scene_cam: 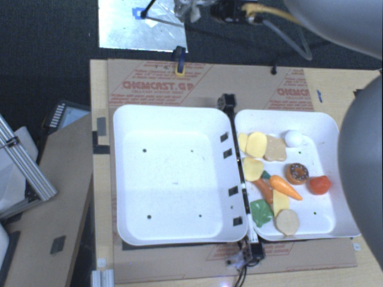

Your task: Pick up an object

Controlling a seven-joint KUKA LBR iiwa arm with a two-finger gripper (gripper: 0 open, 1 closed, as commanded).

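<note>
Gripper (192,5) hangs blurred above the counter's (251,79) far edge, its grip impossible to judge; toy foods crowd the right bin (326,220), a carrot (285,187) among them.

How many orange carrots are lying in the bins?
2, both in the right bin: one carrot lies near the middle, pointing toward the tomato; a second carrot lies just left of it, by the divider. Others could be hidden beneath the pile.

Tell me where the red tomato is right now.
The red tomato lies in the right bin, toward its right wall, just right of the chocolate donut and the carrot.
</note>
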